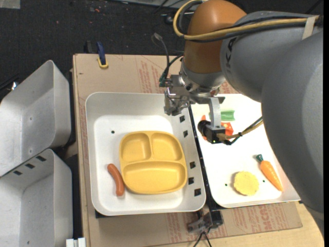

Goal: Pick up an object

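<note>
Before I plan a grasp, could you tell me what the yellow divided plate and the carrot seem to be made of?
Yellow divided plate: probably moulded plastic, smooth and matte, one even colour with rounded compartment ridges.
Carrot: likely a plastic toy, uniform orange with a neat green tip.

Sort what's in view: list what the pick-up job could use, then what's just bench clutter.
For the job:
gripper
yellow divided plate
sausage
carrot
yellow round piece
green and orange items under the arm

Just lying about:
left bin and right bin
cardboard sheet
blue-and-yellow clamp
</note>
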`<state>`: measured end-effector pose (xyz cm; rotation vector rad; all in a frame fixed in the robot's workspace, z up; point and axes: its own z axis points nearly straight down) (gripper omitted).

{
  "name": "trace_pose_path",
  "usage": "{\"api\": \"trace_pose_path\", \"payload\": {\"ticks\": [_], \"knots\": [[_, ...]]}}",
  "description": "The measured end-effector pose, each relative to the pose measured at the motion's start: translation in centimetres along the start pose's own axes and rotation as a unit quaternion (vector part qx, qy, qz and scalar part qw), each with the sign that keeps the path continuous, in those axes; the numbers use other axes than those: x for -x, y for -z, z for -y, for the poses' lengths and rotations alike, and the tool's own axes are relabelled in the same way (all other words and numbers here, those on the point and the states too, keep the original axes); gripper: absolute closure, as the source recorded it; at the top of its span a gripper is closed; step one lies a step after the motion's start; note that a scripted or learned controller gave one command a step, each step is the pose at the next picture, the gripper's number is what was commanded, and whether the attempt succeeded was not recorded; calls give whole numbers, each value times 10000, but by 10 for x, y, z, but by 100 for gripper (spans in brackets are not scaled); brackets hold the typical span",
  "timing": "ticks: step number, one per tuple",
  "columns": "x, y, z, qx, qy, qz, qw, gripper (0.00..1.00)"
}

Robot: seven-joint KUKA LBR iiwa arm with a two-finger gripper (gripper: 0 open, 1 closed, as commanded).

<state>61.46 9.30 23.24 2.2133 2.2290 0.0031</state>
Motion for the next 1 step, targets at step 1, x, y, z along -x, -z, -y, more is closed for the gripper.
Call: {"api": "trace_pose_path", "payload": {"ticks": [1], "knots": [[3, 0, 0, -3, -22, 5, 10000, 0]]}}
